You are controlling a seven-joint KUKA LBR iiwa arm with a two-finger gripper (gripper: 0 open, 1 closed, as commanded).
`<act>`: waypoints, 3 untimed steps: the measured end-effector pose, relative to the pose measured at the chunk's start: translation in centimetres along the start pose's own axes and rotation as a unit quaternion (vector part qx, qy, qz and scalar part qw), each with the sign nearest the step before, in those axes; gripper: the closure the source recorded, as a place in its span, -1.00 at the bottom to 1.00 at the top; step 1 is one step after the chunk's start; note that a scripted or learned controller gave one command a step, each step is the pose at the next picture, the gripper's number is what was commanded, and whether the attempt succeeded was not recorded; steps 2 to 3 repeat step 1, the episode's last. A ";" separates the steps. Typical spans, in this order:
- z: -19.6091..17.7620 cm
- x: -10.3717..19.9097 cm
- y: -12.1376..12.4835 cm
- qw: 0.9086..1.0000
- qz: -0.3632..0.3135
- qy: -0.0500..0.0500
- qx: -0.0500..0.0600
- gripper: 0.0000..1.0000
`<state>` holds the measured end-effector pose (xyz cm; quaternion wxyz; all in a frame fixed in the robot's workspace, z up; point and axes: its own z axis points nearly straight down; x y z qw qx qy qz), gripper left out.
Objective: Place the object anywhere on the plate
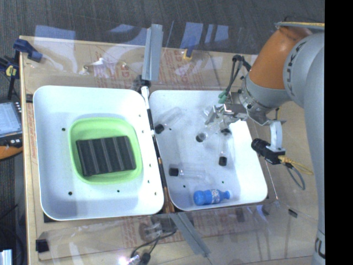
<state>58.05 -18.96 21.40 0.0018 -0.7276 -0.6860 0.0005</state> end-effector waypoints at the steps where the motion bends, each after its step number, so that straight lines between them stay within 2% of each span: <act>1: 0.0 0.0 0.0 1.000 0.000 0.000 0.000 -1.00; 3: 0.0 0.0 0.0 1.000 0.000 0.000 0.000 -1.00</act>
